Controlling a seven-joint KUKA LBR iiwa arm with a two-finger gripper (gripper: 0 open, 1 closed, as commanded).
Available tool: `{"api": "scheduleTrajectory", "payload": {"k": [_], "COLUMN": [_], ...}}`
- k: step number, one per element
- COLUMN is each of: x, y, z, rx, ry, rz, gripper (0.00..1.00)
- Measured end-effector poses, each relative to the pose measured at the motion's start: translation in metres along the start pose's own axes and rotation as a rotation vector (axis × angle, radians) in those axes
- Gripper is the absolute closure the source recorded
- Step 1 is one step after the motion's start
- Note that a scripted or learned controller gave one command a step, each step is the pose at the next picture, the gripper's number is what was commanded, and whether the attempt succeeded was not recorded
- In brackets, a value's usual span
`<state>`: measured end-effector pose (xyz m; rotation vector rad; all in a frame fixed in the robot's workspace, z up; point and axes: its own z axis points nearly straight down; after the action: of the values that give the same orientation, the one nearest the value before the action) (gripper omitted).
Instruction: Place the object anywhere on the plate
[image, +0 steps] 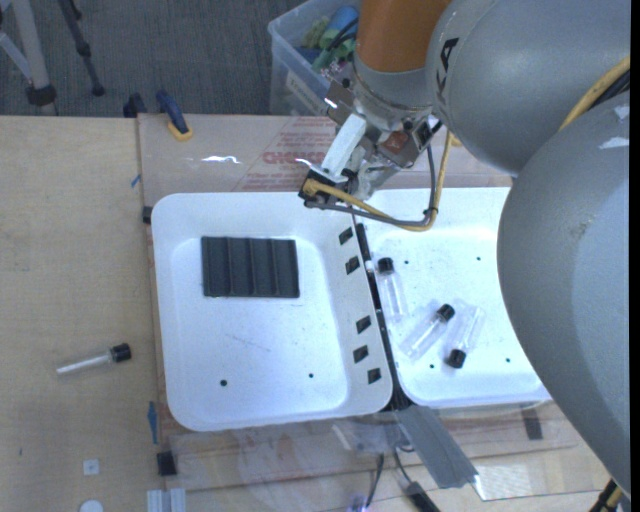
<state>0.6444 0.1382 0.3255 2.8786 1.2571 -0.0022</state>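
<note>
A black ridged plate (250, 267) lies flat in the left white bin (250, 400), toward its back left. Three clear vials with black caps lie in the right bin (480, 385): one (389, 288) close to the divider, one (428, 328) in the middle, and one (463, 340) just right of it. A further vial (92, 361) rests on the wooden bench, left of the bins. My gripper (388, 150) hangs above the back edge of the bins, near the divider, well clear of the plate and of the vials.
Several small black clips (362, 325) line the divider between the bins. A clear plastic box (310, 45) with odds and ends stands behind the bench. A blue clamp (176, 116) sits at the back left corner. The big grey arm covers the right side.
</note>
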Motion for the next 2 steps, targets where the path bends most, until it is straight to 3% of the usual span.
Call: {"api": "scheduleTrajectory", "payload": {"k": [1,2], "x": [0.027,0.005], "y": [-0.058,-0.123], "z": [0.108,0.112], "rx": [0.003,0.004], "ry": [-0.002,-0.002], "rz": [0.037,-0.107], "gripper": [1.0,1.0]}}
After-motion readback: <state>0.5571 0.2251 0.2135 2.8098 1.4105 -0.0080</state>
